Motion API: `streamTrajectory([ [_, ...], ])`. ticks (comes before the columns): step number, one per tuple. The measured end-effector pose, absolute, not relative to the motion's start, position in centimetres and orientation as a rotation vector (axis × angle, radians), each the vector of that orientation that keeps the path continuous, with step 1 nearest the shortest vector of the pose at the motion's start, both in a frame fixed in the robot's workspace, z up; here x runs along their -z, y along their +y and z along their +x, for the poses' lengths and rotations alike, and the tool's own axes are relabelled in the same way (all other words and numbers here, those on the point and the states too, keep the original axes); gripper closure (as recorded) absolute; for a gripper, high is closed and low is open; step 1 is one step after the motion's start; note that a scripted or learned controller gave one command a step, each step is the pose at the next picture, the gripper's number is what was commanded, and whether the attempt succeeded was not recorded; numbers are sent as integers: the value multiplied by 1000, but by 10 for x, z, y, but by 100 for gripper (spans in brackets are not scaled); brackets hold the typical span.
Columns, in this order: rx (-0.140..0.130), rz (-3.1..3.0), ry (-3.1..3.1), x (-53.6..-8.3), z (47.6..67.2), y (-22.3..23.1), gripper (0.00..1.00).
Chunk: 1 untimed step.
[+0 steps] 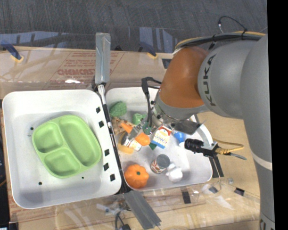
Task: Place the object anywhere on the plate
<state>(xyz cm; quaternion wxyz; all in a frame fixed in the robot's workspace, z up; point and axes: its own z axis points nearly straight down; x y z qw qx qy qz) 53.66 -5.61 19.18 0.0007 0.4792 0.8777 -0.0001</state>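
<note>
Two shallow white bins sit side by side on the bench. The left bin holds a green plate with three compartments, lying near the bin's middle with nothing on it. The right bin holds a jumble of small things: a small orange pumpkin by its front edge, a can just beside that, a white lump near the can, a green leafy piece toward the back left corner, and a white carton with red and blue print in the middle. The gripper hangs over the middle of this bin, among the items; whether it is spread or closed cannot be told.
</note>
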Motion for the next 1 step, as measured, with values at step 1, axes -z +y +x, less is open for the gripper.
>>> streamTrajectory([
  [1,0,1504,2756,-192,537,-56,0],
])
